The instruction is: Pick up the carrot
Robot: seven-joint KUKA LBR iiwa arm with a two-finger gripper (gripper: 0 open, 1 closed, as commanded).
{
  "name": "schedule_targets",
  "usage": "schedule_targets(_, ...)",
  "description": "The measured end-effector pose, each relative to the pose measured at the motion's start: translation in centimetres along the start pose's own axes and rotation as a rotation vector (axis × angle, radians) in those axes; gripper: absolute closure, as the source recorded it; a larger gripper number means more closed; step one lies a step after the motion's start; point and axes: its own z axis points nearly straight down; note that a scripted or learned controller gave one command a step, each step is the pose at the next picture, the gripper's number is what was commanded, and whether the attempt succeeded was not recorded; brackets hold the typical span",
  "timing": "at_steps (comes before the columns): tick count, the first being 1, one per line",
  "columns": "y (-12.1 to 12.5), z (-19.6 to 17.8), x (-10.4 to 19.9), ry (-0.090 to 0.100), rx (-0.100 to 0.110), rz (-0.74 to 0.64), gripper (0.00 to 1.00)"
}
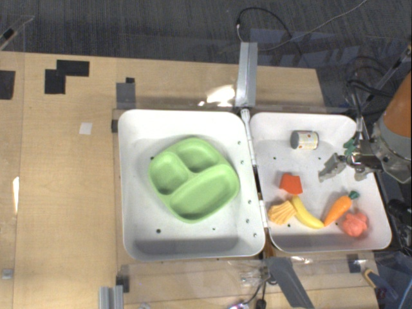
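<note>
The carrot [339, 209], orange with a small green top, lies slanted near the front right of the right bin [277, 131]. My gripper [338, 167] hovers over the bin's right side, up and slightly left of the carrot and apart from it. Its fingers [331, 168] look spread, with nothing between them.
In the right bin a banana [306, 215] lies just left of the carrot, a pink fruit [354, 224] right by its lower end. An orange block [291, 184], a yellow ridged piece [280, 212] and a small can [304, 140] lie further off. The left bin [135, 237] holds a green divided plate [192, 178].
</note>
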Motion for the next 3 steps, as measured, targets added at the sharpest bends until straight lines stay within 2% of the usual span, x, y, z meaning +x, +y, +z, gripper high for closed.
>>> schedule_targets(1,-1.5,5.9,-6.6,-0.001,-0.001,-0.202,0.0)
schedule_targets(2,-1.7,14.8,-7.2,-0.001,-0.002,-0.166,0.0)
schedule_targets(3,-1.6,13.8,-7.1,-0.002,-0.004,-0.166,1.0)
